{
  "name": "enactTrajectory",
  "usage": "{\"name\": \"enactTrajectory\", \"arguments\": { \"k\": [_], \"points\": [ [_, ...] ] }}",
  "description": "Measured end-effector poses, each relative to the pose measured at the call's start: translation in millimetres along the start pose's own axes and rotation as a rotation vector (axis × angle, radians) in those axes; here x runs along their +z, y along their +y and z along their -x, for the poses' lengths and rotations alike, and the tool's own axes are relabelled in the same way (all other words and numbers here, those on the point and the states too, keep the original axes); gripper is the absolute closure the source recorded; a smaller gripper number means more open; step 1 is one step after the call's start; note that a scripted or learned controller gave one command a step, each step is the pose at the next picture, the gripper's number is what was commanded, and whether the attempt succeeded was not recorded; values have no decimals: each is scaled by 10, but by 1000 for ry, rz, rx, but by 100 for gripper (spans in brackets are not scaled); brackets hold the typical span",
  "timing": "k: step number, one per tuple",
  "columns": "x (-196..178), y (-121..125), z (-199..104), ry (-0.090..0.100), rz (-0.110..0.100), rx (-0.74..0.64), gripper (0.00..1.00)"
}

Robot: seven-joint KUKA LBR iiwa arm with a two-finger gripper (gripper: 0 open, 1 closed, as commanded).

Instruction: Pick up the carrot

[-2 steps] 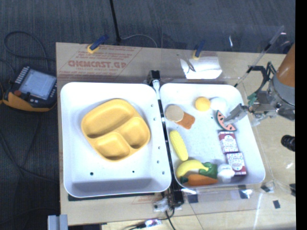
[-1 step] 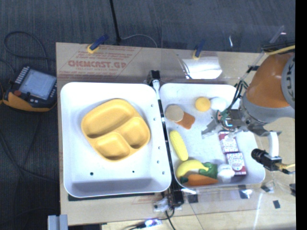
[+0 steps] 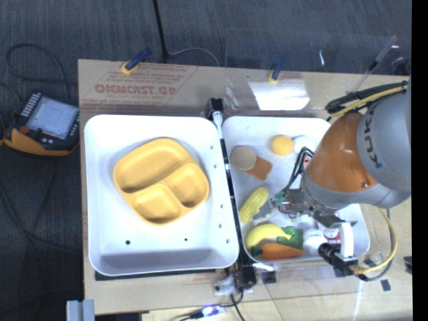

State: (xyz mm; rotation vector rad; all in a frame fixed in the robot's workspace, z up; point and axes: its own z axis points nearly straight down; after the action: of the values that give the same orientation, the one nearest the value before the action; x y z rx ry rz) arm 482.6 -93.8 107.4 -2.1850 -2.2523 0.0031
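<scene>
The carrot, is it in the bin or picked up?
In the bin. The carrot lies along the right bin's near wall, beside a banana.

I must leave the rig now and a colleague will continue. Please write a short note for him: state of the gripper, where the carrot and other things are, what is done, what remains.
Gripper: low in the right bin, over its middle; open or shut cannot be judged, and nothing is seen held.
Carrot: lies at the near edge of the right bin, beside the banana and below the gripper.
Also in that bin: corn, a yellow ball.
Left bin: holds the yellow divided plate.
Done: arm has reached the bin.
Left: grasp the carrot and lift it.
</scene>
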Motion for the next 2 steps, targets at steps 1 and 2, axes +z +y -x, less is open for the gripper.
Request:
{"name": "enactTrajectory", "arguments": {
  "k": [1,2],
  "points": [
    [-228,834,248,-2,4,-103,0],
    [10,1519,881,-3,3,-30,0]
  ]
}}
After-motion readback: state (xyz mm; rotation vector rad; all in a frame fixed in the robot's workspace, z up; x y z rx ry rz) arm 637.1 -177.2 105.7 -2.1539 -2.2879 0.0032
